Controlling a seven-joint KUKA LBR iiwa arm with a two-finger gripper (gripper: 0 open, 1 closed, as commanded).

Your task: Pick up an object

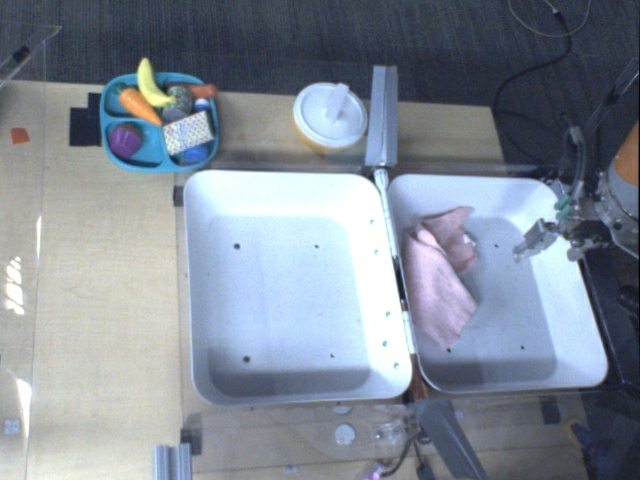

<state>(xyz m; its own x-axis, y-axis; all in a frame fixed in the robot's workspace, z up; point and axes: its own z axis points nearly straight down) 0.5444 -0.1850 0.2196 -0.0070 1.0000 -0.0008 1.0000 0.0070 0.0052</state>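
Note:
A crumpled pink cloth (pixel 442 275) lies in the right bin (pixel 520 363), against its left wall. My gripper (pixel 533 240) hangs over the right side of that bin, to the right of the cloth and apart from it, with nothing seen between its fingers. The arm comes in from the right edge, its orange band showing at the far right.
The left bin (pixel 290 368) sits beside the right one, with a grey divider post (pixel 380 118) behind them. A blue tray (pixel 112 158) of toy food stands at the back left, and a white lidded cup (pixel 330 116) at the back centre. Cables trail at the upper right.

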